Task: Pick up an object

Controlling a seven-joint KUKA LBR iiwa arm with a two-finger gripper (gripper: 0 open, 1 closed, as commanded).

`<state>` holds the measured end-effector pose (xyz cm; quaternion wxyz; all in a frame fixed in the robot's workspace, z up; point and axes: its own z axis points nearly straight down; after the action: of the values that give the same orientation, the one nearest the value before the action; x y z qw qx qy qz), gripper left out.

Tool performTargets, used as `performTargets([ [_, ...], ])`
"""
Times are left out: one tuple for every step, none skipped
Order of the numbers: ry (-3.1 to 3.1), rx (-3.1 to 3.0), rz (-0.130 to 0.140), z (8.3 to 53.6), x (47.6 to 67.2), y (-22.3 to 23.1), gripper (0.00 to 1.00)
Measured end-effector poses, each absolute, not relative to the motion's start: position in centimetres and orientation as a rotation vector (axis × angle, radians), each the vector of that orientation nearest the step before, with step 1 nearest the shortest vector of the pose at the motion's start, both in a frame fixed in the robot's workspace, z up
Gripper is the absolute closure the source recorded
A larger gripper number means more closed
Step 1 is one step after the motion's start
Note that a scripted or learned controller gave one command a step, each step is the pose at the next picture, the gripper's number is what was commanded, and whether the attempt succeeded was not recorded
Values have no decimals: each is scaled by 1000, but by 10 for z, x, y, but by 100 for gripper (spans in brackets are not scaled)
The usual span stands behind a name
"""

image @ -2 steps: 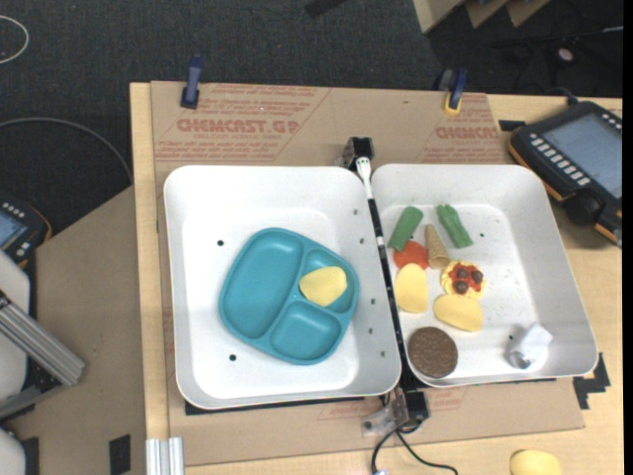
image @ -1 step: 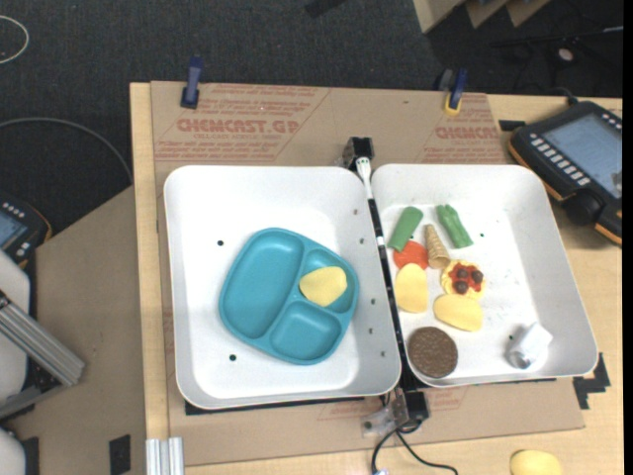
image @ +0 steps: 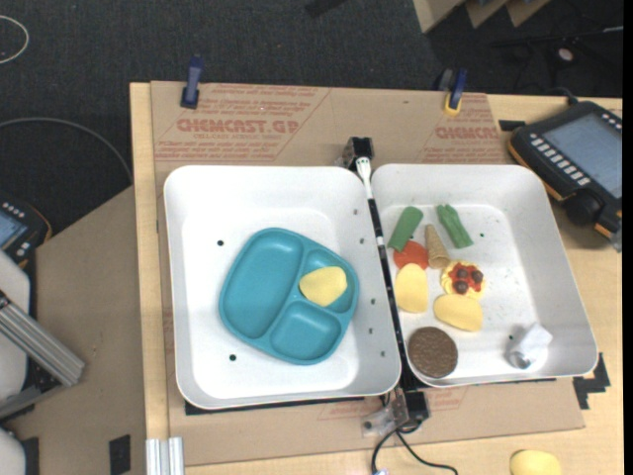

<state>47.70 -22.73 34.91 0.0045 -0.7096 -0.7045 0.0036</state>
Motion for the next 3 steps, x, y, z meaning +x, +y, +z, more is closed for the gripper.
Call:
performTargets([
  [-2241, -2212, -14, 427, 483, -112, 100],
  [-2221, -2243, -1, 500, 478, -229, 100],
  [-2210, -2210, 10, 189, 493, -197, 100],
])
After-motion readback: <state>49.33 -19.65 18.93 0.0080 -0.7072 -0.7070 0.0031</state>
